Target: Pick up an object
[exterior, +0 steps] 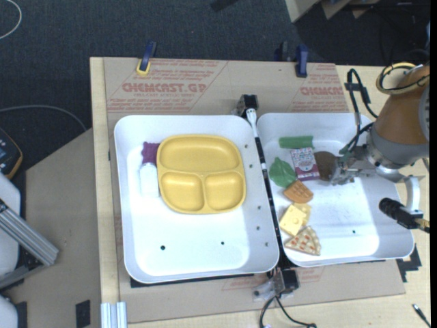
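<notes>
1. A cardboard-topped bench bears two white bins; the left bin holds a yellow divided plastic tray.
2. My gripper sits in the right bin, against a small brown object; I cannot tell its state.
3. A green leaf-shaped toy and a toy pizza slice lie nearby.

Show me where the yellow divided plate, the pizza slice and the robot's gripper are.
Yellow divided plate [201, 172]: camera view, on its centre ridge, in the left bin.
Pizza slice [304, 240]: camera view, on its topping, right bin's near edge.
Gripper [339, 171]: camera view, at its fingertips, beside a brown object.
</notes>
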You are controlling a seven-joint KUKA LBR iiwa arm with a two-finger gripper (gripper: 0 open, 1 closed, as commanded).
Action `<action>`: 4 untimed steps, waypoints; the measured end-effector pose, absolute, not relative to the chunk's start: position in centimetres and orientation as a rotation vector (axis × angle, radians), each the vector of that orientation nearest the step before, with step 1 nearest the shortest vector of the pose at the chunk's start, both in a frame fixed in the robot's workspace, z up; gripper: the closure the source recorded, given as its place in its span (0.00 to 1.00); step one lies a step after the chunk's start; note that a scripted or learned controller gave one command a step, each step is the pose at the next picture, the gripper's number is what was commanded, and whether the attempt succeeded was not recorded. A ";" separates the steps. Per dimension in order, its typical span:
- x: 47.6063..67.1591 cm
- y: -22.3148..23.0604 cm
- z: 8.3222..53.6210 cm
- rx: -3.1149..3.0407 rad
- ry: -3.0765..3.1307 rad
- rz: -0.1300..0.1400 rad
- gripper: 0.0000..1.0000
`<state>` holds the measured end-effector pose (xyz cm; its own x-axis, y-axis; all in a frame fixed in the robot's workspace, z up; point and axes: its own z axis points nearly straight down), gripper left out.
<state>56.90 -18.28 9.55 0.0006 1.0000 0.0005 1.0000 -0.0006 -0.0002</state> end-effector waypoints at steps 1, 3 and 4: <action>56.9 -17.9 14.0 -2.225 -2.227 -0.004 1.00; 56.9 -18.7 22.7 -2.225 -2.227 -0.004 1.00; 55.6 -14.0 21.8 -2.213 -2.223 0.000 1.00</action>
